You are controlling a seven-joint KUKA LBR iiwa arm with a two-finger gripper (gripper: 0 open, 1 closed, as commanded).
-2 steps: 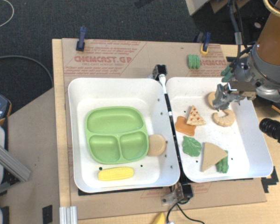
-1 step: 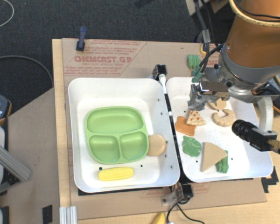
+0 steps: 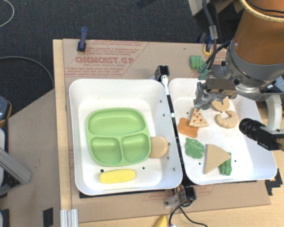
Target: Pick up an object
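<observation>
My gripper (image 3: 204, 101) hangs over the upper middle of the right bin (image 3: 262, 173), just above a pizza slice (image 3: 197, 118). Nothing is visibly held in it. Beside the pizza lies an orange flat piece (image 3: 185, 128). Below those are a green leaf (image 3: 194, 148) and a tan sandwich wedge (image 3: 213, 158) with a small green piece (image 3: 226, 167) at its corner. Two tan curved pastries (image 3: 226, 120) (image 3: 222, 105) lie to the gripper's right. The arm covers the bin's upper right part.
The left bin (image 3: 76, 126) holds a green divided plate (image 3: 118, 136), a yellow corn cob (image 3: 117, 176) and a round tan bun (image 3: 159, 146). A black divider rail (image 3: 171, 115) runs between the bins. A green toy (image 3: 197, 62) lies on the cardboard behind the right bin.
</observation>
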